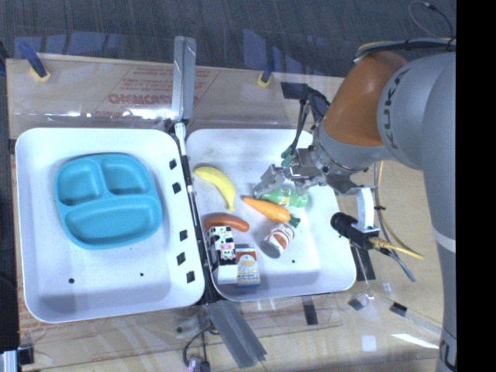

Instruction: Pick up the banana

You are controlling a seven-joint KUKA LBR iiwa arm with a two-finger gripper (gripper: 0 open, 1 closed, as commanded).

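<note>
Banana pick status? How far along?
Done: nothing visible; the curved yellow banana lies on the right white bin's floor near its left wall. In hand: the gripper sits over the orange carrot and green item, right of the banana. Left: reach, grasp, lift.

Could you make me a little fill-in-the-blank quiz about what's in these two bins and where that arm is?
1. The banana lies in the ____ bin.
2. The blue tray has ____ compartments.
3. The gripper hovers over the ____ vegetable, the carrot.
4. The sausage lies just ____ the banana in the view.

Missing words: right; three; orange; below
</note>
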